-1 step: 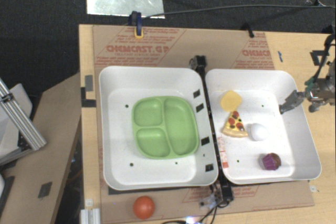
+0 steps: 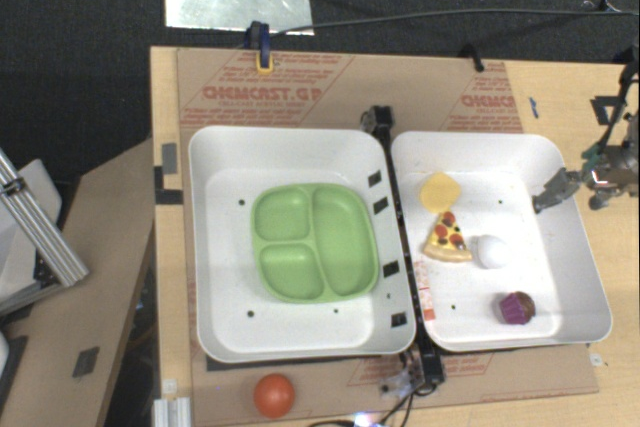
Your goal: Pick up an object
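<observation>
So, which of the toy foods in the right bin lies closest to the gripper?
The white egg; the gripper hangs up and right of it, while the pizza slice, yellow piece and purple cupcake lie farther.

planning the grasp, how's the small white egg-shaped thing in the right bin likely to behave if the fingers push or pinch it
The small white egg-shaped object looks rounded and smooth, so it will probably roll if nudged. Its glossy curved surface could slip out of a pinch that is off-centre. It lies right beside the flat pizza slice toy, so pushing it that way would likely shift the slice too.
</observation>
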Controlling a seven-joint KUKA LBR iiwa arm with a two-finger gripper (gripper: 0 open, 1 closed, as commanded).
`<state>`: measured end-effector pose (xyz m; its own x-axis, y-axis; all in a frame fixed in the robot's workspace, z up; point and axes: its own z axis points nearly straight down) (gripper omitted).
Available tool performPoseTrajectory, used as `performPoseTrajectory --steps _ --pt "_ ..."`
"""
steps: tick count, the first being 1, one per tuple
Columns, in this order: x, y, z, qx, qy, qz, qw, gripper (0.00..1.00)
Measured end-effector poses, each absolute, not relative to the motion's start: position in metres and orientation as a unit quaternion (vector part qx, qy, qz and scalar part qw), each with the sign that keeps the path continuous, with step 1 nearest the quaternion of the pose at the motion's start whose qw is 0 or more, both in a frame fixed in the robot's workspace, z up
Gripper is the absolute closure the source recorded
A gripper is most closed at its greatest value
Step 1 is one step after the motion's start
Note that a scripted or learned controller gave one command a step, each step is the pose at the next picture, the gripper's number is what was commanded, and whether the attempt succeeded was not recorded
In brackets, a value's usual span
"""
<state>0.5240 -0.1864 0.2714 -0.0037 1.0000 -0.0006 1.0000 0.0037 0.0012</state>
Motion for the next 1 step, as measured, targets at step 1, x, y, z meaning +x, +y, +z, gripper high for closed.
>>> performPoseTrajectory --steps 1 --pt "0.5271 -0.1875 0.2298 0.707 0.708 -0.0002 0.0 0.0"
